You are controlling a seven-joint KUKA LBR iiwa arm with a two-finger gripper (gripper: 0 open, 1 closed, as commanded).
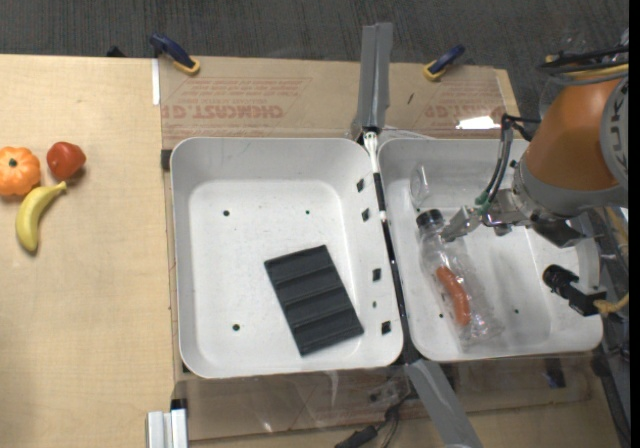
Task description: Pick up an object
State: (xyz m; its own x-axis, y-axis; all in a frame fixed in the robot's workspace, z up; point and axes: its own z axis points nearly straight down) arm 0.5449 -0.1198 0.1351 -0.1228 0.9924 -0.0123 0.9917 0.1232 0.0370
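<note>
Dark carpet lies beyond my tan surface [90,336]. At nine o'clock sit an orange [17,172], a tomato [66,160] and a banana [35,215]. My left bin [200,176] carries a black ridged block [313,298] toward six o'clock. My right bin [520,336] has a clear bottle [455,286] with orange inside. At three o'clock the arm [575,141] hangs over it; its jaws I cannot tell.

My arm [575,151] hangs over the right bin [520,341], above a clear bottle [452,281]; a dark ribbed block [312,298] lies in the left bin [200,266].
</note>
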